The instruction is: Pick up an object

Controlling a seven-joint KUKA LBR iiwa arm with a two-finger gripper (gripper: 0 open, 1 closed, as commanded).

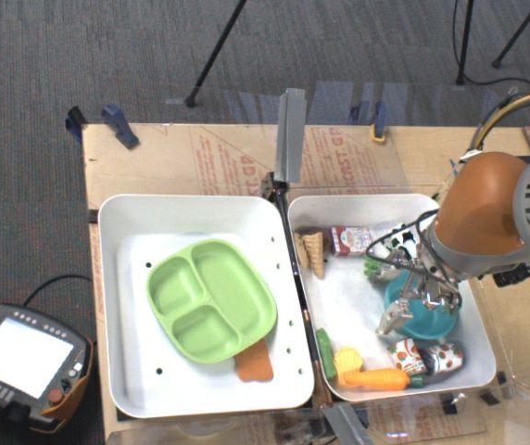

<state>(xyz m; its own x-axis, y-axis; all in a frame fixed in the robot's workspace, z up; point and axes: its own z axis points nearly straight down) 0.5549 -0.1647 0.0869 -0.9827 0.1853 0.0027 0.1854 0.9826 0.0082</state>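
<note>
The grey arm with its orange band [483,207] reaches in from the right and hangs low over the right-hand shallow white bin [350,297]. Its tool [420,297] sits directly above a teal plastic bowl-shaped dish [429,321] in the right half of that bin, with metal fingers [393,316] splayed down toward the dish's left edge. The fingers look spread apart, and nothing is visibly caught between them, so I judge that no object has been picked up yet.

Candidate objects all lie in the right bin. Besides the teal dish there is a white cup patterned with red and brown spots [427,355] lying on its side just below the dish, an orange toy carrot [376,379] along the near wall, a yellow corn-like toy [347,362] beside it, a slim green stick-shaped piece [324,349] against the left wall, a tan waffle ice-cream cone [314,251] near the far left corner, and a small dark red carton [350,240] next to the cone.

The left-hand white bin [117,248] holds a light green three-compartment plastic plate [211,298] with an orange-brown flat piece [255,365] poking out from under its near edge; both are well apart from the tool.

As for progress, the approach seems done: the tool is down at the level of the dish. What is left is the closing of the fingers on the dish's rim or a neighbour, and then the lift clear of the bin
</note>
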